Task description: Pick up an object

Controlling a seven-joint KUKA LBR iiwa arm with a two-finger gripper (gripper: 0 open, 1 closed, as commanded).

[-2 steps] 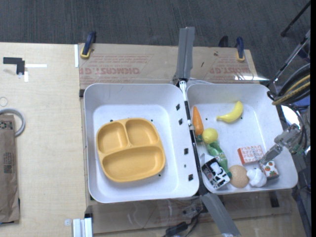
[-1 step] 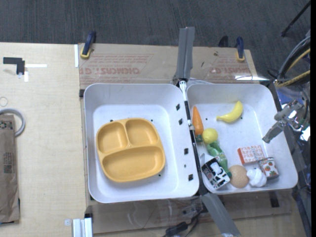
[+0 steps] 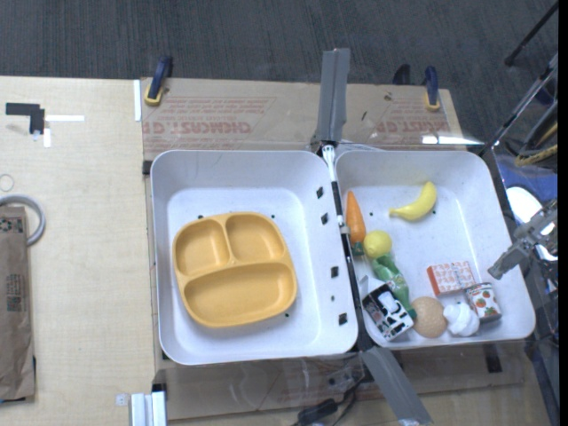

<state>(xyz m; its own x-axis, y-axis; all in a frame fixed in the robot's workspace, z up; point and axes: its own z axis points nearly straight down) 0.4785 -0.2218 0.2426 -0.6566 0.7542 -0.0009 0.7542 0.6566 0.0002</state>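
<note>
Camera view showed the approach step: the gripper (image 3: 522,254) hung at the right bin's (image 3: 493,177) outer rim, finger state indeterminable, so the next move required travel inward over the banana (image 3: 415,203) or boxes.

Single fixed camera above bench (image 3: 71,238), slanted downward, covering both bins (image 3: 169,238).

Two white bins sit side by side: the left bin (image 3: 169,238) holds one yellow divided plate (image 3: 234,269). The right bin (image 3: 479,171) holds one banana (image 3: 414,203), one carrot (image 3: 355,216), one lemon (image 3: 378,243), one egg (image 3: 429,317) and three small cartons (image 3: 453,278).
</note>
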